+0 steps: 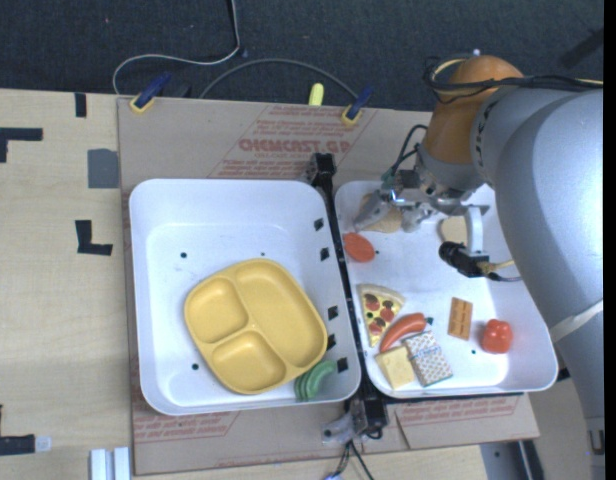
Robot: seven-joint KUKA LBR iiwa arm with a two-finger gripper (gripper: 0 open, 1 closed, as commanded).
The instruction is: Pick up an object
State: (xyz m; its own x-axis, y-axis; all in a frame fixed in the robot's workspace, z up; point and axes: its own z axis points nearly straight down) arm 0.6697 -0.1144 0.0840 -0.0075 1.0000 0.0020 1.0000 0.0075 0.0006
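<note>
Toys (418,343) crowd right bin's (533,376) near edge (gripper (388,206) opposite).

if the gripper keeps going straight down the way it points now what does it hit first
Probably the tan object at the back of the right bin, directly under the gripper. Depth is unclear from this slanted view; the orange piece lies nearer the camera, apart.

The large grey arm body (553,198) is cut off by the right edge and covers the right rim and far right corner of the right-hand shallow white bin (458,378). The metal two-finger gripper (393,208) is blurred; its finger position cannot be resolved. A pale tan object (452,230) beside the wrist is partly covered by black cabling. The small green curved item (315,379) is too small to identify.
</note>
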